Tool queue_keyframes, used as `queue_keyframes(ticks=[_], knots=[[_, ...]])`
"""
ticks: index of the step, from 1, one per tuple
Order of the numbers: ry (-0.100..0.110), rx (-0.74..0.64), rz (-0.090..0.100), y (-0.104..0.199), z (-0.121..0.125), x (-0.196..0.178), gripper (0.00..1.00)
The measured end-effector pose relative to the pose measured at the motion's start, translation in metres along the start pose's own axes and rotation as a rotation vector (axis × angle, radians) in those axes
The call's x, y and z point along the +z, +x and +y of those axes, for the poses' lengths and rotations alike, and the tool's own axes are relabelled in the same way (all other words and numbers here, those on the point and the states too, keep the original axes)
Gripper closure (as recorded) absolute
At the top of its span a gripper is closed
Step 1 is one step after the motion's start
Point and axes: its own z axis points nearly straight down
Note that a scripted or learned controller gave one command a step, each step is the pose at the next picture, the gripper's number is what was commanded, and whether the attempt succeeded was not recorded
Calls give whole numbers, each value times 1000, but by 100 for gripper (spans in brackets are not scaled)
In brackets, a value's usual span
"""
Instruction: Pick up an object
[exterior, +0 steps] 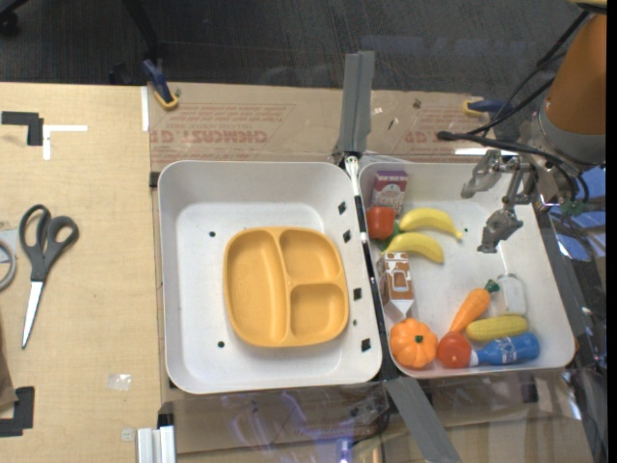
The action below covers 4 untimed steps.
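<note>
Here, two shallow white plastic bins sit side by side on the bench: the left bin (183, 287) holds one yellow-orange plastic plate (286, 285) divided into three compartments, and the right bin (554, 258) holds everything loose. Counted out, that bin has two yellow bananas, the upper banana (430, 221) and the lower banana (415, 246) lying close together; one red tomato-like ball (381, 223) just left of them; one small purple-and-white carton (388, 186) at the far left corner; one brown-and-white carton (398, 283) along the left wall; one orange carrot (470, 310) near the middle; one small orange pumpkin (414, 344) touching one red round fruit (453, 351) at the near edge; one yellow corn-like piece (496, 327) lying on one blue bottle (509, 350); and one clear pale object (511, 292) (too faint to identify). The grey two-finger gripper (503, 210) hangs over the far right part of this bin, its fingers spread apart with nothing between them, to the right of the bananas and apart from every object. One pair of black-handled scissors (39, 258) lies on the bench to the left, well away from both bins.
</note>
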Motion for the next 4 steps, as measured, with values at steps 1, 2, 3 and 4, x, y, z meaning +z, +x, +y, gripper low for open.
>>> queue_keyframes(ticks=[1, 2, 3, 4], knots=[[1, -31, 0, 38, -14, 149, 0], [1, -42, -1, 74, -83, 148, 0], [8, 59, -31, 98, -83, 142, 0], [10, 103, -32, 101, -74, 142, 0]])
